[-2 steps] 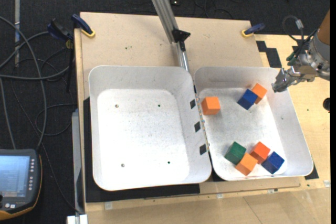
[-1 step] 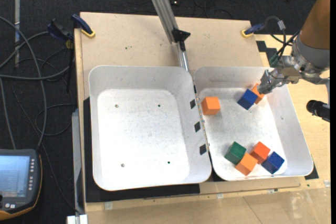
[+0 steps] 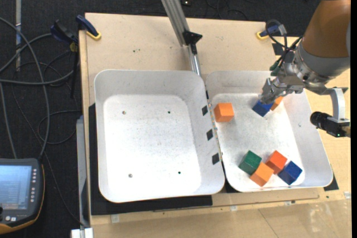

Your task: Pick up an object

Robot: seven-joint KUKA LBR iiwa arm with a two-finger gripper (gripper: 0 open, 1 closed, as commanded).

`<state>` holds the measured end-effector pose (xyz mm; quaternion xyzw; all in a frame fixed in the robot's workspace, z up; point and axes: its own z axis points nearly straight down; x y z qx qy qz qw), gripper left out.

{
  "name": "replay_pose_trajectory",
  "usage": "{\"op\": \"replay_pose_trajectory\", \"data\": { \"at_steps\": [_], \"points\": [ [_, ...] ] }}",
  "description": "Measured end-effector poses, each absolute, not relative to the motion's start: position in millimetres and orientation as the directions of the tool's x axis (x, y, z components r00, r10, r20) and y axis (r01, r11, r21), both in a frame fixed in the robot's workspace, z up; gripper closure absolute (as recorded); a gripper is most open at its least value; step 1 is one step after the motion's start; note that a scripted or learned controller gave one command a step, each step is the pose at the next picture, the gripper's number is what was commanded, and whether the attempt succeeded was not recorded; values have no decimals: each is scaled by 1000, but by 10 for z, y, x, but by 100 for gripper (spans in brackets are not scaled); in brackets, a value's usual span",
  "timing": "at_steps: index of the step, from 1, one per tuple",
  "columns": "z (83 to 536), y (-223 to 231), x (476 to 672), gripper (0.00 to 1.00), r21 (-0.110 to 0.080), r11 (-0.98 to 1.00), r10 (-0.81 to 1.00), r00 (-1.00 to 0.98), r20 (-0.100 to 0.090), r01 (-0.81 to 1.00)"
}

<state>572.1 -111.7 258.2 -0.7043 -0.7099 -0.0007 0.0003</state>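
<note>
A: Entry. Gripper (image 3: 271, 95) is over the far part of the right bin (image 3: 312, 136), arm reaching in from the right. A blue block (image 3: 261, 107) sits tilted right at the fingertips, with a sliver of orange showing just right of it.

B: Is the block clamped?

A: Appears so. The fingers look closed on its upper part and it hangs corner-down, not flat on the floor. Low confidence on how deep the hold goes; the wrist hides the contact.

B: Handling?

A: Judged small, rigid and light, likely wood or plastic, with flat faces. Not fragile. Smooth faces could slide if pinched across an edge or corner, and the tilt suggests that kind of hold. Best purchase is two opposite flat faces, centred.

B: Other candidates?

A: Orange block (image 3: 223, 111) alone near the divider, far-left part of the same bin, open on all sides. At the near end a cluster: green block (image 3: 250, 161), two orange ones (image 3: 276, 161) (image 3: 261, 174) and a second blue block (image 3: 290, 171), touching or nearly so, so poor finger clearance.

B: Left bin (image 3: 111, 120)?

A: No blocks seen in it.
</note>
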Motion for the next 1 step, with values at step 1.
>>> {"op": "replay_pose_trajectory", "data": {
  "at_steps": [1],
  "points": [
    [2611,-546,5545,100,-1,9,1000,-9,2,1000]
  ]
}}
